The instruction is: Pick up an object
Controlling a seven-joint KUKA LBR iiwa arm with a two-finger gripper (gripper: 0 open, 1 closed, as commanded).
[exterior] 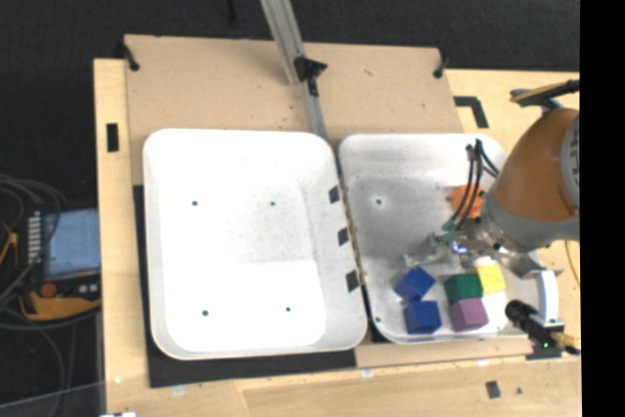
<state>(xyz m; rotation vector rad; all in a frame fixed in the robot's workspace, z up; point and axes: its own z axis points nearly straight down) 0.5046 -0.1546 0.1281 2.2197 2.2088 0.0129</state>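
Over right bin [391, 161], arm [537, 181] bent down, gripper [457, 247] state unclear, nr blocks [444, 298].

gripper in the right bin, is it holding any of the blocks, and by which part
Cannot be told. The gripper is low in the right bin, just above the blue and green blocks; no block shows in its grasp.

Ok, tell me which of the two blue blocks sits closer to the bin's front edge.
The lower blue block, beside the purple block; the other blue block lies above it, tilted.
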